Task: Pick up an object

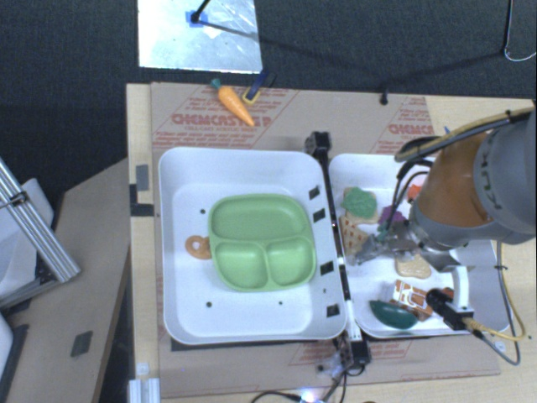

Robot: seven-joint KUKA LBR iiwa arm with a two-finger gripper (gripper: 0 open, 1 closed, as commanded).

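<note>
A: Starting at the left, what is sitting in the left bin (180,225)?

B: A green divided plate (261,242) is lying flat in the middle of it, with one long compartment at the back and two smaller ones at the front. A small tan pretzel-like ring (199,247) is resting on the bin floor just beside the plate's left edge.

A: And behind the bins?

B: A toy carrot (234,105) is lying on the cardboard sheet (294,116), well apart from both bins. A shiny foil sheet (200,23) is lying further back on the dark floor.

A: Moving right, what is lying in the right bin (369,164)?

B: A green leafy piece (361,201) is sitting near the back left. A waffle-patterned piece (353,238) is lying below it, close to the divider. A tan cookie-shaped piece (413,267) is resting nearer the middle, a small striped packet (410,295) is lying in front of that, and a dark teal piece (393,314) is sitting at the front edge.

A: Where is the gripper (369,253) hanging?

B: It is reaching down into the right bin from the grey and orange arm (470,191), with its tip just beside the waffle piece and near the cookie. I cannot tell how its claw is standing, nor whether it is touching anything.
</note>
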